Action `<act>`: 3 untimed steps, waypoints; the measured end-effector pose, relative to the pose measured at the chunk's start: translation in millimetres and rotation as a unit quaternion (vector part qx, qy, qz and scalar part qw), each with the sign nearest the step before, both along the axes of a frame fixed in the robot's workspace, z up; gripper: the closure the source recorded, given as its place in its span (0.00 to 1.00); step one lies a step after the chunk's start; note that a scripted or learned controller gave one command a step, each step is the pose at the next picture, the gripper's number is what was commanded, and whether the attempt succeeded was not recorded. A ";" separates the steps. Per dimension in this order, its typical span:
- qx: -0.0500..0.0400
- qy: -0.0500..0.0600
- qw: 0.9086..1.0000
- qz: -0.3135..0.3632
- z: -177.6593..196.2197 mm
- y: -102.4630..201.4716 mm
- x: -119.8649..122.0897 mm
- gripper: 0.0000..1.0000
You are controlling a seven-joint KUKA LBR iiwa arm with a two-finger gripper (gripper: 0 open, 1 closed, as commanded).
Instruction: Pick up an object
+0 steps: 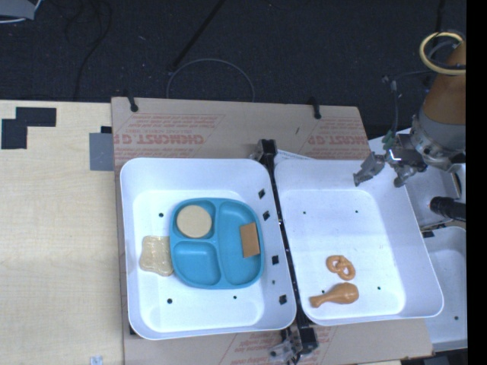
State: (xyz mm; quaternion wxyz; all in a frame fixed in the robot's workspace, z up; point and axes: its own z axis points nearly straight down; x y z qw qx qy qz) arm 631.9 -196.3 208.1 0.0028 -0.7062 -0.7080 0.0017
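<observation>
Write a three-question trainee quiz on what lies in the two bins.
1. True or false: the pretzel lies in the right bin.
2. Which item sits in the round section of the blue tray? A) tan disc B) drumstick C) brown slab
3. Fill in: the pale piece lies against the tray's ____ side in the image.

Key: 1 true; 2 A; 3 left.

The end effector is over the right bin's far right corner.

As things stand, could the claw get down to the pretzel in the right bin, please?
Probably yes. The claw hovers at the right bin's far corner, and the pretzel lies uncovered on the floor, apart from the drumstick, with nothing between.
</observation>
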 end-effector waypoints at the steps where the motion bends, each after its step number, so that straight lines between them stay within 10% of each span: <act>1: 0.000 0.001 1.000 -0.001 -63.8 -2.9 -1.5 0.00; 2: 0.000 0.000 1.000 -0.001 -117.6 -1.2 -2.7 0.00; 3: 0.000 -0.002 1.000 -0.001 -103.9 -1.5 -1.0 1.00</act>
